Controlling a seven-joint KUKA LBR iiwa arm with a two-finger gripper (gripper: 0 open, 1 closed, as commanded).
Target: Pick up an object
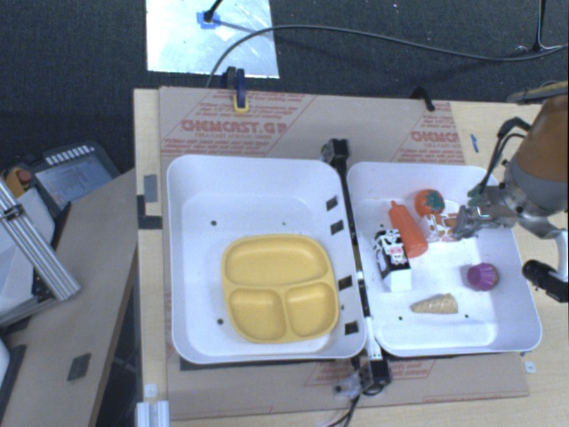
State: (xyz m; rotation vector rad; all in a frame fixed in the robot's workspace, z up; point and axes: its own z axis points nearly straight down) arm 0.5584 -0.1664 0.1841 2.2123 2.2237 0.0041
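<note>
The right bin (511, 327) holds several small toys: an orange bottle (407, 229), a black and white milk carton (390, 256), an orange and teal round toy (431, 202), a small white box (437, 226), a purple cup (481, 277) and a tan cone (434, 304). My gripper (466, 221) hangs low over the bin's right half, just right of the white box and the round toy, above the purple cup. Nothing shows between its tips.
The left bin (196, 185) bears a yellow divided plate (279, 286). Clips along the shared wall (349, 238) join the two bins. Cardboard lies under both. A teach pendant (76, 174) rests on the side table at left.
</note>
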